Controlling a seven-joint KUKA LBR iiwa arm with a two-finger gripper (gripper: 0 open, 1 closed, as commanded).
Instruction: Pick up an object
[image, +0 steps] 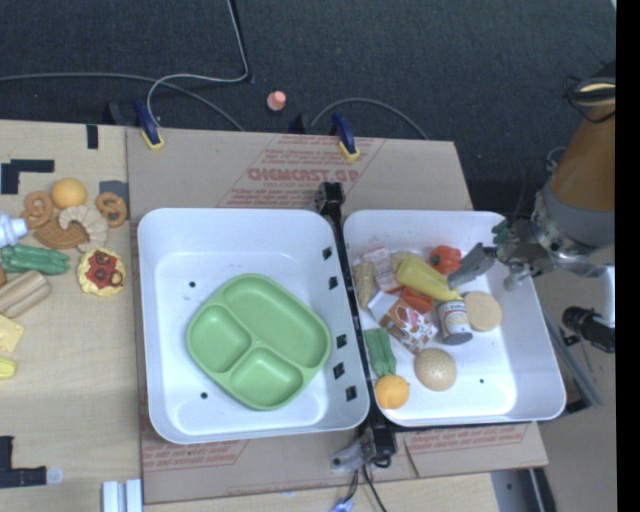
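The right white bin (520, 385) holds a heap of toy food: a yellow banana-like piece (425, 277), a red piece (446, 258), a small can (455, 320), a beige round piece (483, 310), a tan bun (435, 368), an orange (392, 391), a green piece (379, 352) and a red packet (408, 322). My gripper (493, 273) hangs over this bin's right side, above the beige round piece and just right of the red piece. It is open; one grey finger (473, 267) slants toward the red piece, and nothing is between the fingers.
The left white bin (165, 250) holds a green divided plate (258, 340). Loose toy food lies on the bench at far left, including an orange (68, 192) and a small pizza (102, 270). Two blue clamps (150, 130) (346, 140) and cables sit behind the bins.
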